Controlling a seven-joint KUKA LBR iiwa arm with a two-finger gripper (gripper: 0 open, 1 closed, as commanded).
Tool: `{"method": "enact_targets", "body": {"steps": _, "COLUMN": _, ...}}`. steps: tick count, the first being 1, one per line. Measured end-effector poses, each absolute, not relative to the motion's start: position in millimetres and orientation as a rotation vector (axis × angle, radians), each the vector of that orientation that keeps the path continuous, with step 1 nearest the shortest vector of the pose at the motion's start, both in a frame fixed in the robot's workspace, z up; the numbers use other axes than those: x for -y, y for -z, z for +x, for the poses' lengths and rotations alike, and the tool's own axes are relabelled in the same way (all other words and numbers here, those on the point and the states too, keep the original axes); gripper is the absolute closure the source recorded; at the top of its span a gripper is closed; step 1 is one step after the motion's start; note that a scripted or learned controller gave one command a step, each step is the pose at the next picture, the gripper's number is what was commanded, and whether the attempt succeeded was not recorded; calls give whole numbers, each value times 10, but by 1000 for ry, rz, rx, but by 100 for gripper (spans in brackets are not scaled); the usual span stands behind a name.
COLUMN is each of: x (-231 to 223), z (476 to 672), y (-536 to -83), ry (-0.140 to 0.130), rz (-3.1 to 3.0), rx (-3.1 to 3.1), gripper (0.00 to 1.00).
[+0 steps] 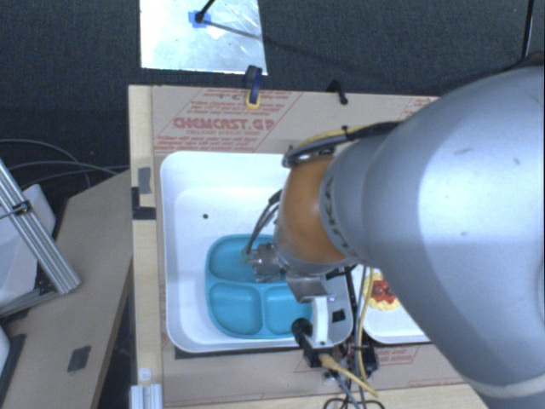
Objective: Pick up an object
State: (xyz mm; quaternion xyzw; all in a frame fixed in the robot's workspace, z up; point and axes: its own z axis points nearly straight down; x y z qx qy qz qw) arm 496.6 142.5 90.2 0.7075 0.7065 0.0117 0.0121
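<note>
**Arm low over the left bin, above a blue divided tray**

Nearest the camera, the grey arm (460,220) fills the right side of the view, its thick body sweeping in from the right and hiding most of the right bin (400,335). Only a front strip of that bin's white rim shows, with a red and yellow object (381,292) lying inside it, too covered to identify.

Left of that bin, the orange band (308,211) sits above the wrist, and the wrist hardware with its white block and loose cables (341,365) hangs over the front edge of the left bin (183,228). The gripper (260,258) points down into the left bin, over the upper right part of the blue divided tray (247,292). Whether the claw is apart or together cannot be told, since the wrist covers it.

The blue tray lies flat in the front half of the left bin, with two lower compartments visible toward the bin's front rim. A small dark speck (205,217) lies on the bin floor behind the tray.

Beyond the left bin, printed cardboard (221,122) covers the bench, held by a yellow clamp (253,88).
</note>
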Motion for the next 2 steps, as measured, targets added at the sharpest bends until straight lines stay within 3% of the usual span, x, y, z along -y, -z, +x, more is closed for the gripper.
{"method": "enact_targets", "body": {"steps": 1, "x": -1413, "z": 5112, "y": -883, "ry": -11, "rz": 2219, "rx": -2222, "gripper": 100}}
{"method": "enact_targets", "body": {"steps": 2, "x": -1078, "z": 4871, "y": -3226, "ry": -5, "rz": 2215, "rx": -2223, "gripper": 100}}
